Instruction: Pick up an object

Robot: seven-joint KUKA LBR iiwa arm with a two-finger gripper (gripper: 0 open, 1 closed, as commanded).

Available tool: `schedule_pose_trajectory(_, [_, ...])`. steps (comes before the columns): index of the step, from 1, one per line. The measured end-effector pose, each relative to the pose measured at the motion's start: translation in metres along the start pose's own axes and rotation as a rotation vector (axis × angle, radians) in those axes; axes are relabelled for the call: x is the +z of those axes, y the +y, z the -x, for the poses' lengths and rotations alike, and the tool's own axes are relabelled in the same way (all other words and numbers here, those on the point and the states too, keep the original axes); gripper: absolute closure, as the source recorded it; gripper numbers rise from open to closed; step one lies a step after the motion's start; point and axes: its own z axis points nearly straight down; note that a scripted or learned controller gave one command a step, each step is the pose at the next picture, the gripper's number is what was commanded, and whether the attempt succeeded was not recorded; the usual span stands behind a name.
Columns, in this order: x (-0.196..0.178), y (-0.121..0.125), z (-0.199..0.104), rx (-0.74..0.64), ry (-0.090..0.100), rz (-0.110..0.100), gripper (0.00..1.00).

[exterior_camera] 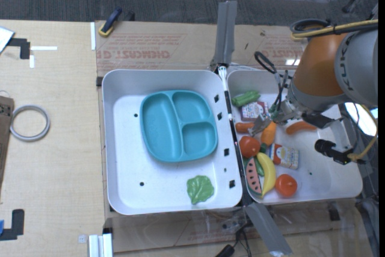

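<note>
Left bin [114, 147]: open floor along its left and near sides; blue divided plate [179, 126] fills the centre, green lettuce piece [200, 188] sits near the front.
Right bin [337, 189]: crowded left half with tomato [286, 185], banana [267, 171], watermelon slice [252, 177], carrot [268, 133]; bare floor at front right.
Arm [328, 72]: overhangs the right bin's far portion.
Divider [227, 123]: raised rims between the bins.

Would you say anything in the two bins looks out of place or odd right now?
One thing stands out: a green lettuce leaf lies on the left bin floor beside the blue divided plate, apart from the other toy food, which is crowded in the right bin. Nothing looks spilled or damaged.
</note>
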Motion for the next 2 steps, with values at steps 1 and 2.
schedule_pose_trajectory(1, [-0.009, 0.0, 0.001, 0.004, -0.001, 0.0, 1.0])
schedule_pose_trajectory(2, [-0.136, 0.011, -0.017, 0.104, -0.001, -0.001, 1.0])
